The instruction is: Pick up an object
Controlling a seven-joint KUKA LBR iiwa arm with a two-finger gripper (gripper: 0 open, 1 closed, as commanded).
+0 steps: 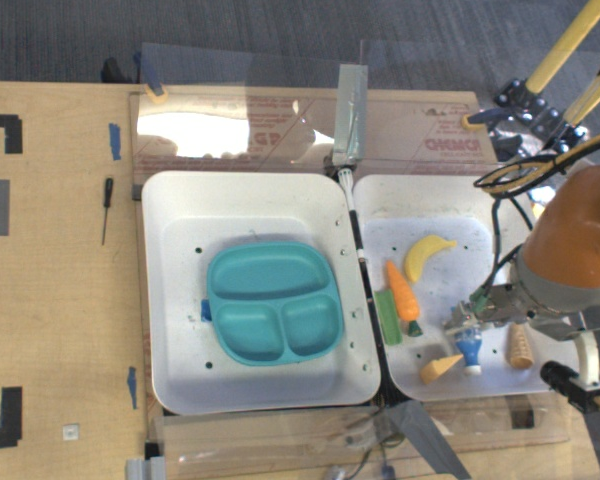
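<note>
A: Gripper (467, 320) sits low in the right bin (435, 213), just above a small blue piece (469, 351). State?

B: Cannot tell. The wrist covers it from above; only metal hardware and a bit of green show at the tip. I would not log a grasp.

A: Where is the blue piece against the tool?

B: Directly under the tip, on the side toward the bin's front rim, touching or very nearly so. Its long axis appears to run from the tip toward that rim, though the view is poor there.

A: Neighbours of the blue piece?

B: Wedge (440, 368) just beside it toward the tray (273, 303) side. Cone (520, 347) near it on the opposite side. Carrot (401, 291) and green stick (387, 317) lie side by side further toward the tray, long axes running back to front. Banana (426, 253) behind those, well apart from the tip.

A: Arm pose?

B: Arm (578, 243) enters over the bin's far side from the tray, orange band uppermost, wrist pointing steeply down. My judgement: the blue piece is the nearest candidate, so a short straight descent would suit.
</note>
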